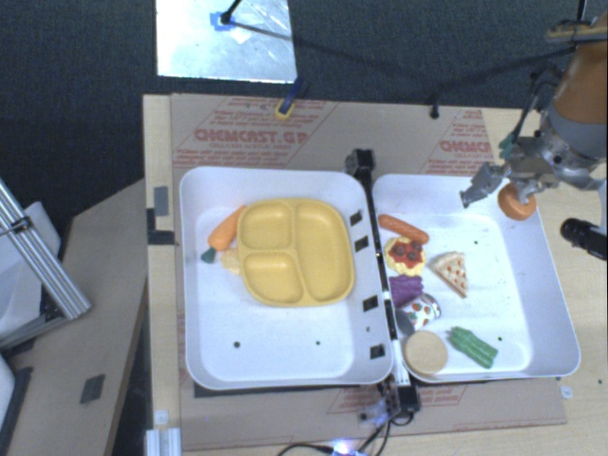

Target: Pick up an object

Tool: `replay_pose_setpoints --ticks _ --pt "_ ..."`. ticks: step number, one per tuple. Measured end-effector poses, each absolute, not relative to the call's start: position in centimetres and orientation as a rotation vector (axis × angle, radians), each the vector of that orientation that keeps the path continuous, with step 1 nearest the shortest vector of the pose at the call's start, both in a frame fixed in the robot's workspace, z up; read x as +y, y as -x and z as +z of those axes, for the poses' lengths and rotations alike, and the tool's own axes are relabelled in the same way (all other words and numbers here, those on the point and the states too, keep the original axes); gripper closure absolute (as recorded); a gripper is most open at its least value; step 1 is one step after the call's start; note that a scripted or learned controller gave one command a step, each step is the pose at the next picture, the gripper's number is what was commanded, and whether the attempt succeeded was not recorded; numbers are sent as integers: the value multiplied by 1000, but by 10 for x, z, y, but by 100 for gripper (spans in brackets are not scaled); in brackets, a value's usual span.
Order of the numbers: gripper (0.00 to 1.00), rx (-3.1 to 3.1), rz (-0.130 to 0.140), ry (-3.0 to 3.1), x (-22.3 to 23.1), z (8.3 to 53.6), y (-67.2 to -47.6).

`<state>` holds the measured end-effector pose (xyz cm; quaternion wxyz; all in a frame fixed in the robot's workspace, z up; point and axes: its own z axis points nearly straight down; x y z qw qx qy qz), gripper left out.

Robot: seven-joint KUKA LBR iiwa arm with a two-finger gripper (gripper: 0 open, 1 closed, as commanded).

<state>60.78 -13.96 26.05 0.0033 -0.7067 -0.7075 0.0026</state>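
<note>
Tool (510, 190) at upper right of frame, closed on an orange object (518, 203), over right bin (556, 283).

Your arm (581, 84) comes in from the right edge of the camera view, high up near the top corner, with its orange band showing just above the grey wrist. The wrist leans down and to the left, so your gripper (503, 190) sits over the upper right part of the right-hand bin. One grey finger (478, 186) sticks out to the left. A round orange thing (518, 202) sits right at the gripper's tip; you can't tell whether it is clamped.
</note>
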Motion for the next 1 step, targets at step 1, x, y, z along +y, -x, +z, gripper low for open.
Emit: replay_pose_setpoints --ticks 1 --pt "0 -2225 -1 2219 -139 267 -609"
